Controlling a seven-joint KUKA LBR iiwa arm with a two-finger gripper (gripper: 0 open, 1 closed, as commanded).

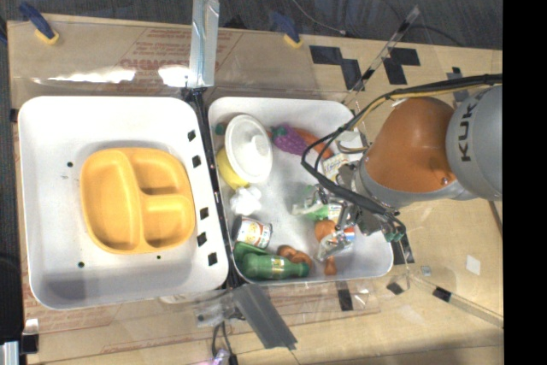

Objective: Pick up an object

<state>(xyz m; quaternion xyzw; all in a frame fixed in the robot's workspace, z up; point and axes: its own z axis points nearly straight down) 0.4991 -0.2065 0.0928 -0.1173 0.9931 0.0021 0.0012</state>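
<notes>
A cardboard-covered desk (102,47) is seen carrying two shallow white bins side by side. The left bin (38,209) holds a yellow divided tray (137,201) near its centre, well apart from everything else.

In the right bin (282,108) the objects are crowded. A white bowl (248,145) lies at about 10 o'clock in the bin, resting against a yellow item (226,171) just beneath it. At 4 o'clock from the bowl a purple toy (291,138) is found. At 6 o'clock from the bowl a crumpled white piece (245,201) lies, then a small labelled can (253,232), and below that a green bottle (272,267) on its side along the bin's near wall, with a brown item (295,253) touching its upper edge.

Further right, the gripper (338,222) is lowered into the bin among small green, orange and red pieces (325,228), ringed by black cables (329,175). These cables and the arm's orange band (410,148) cover much of that corner. Whether the jaws are spread or pressed together cannot be told.
</notes>
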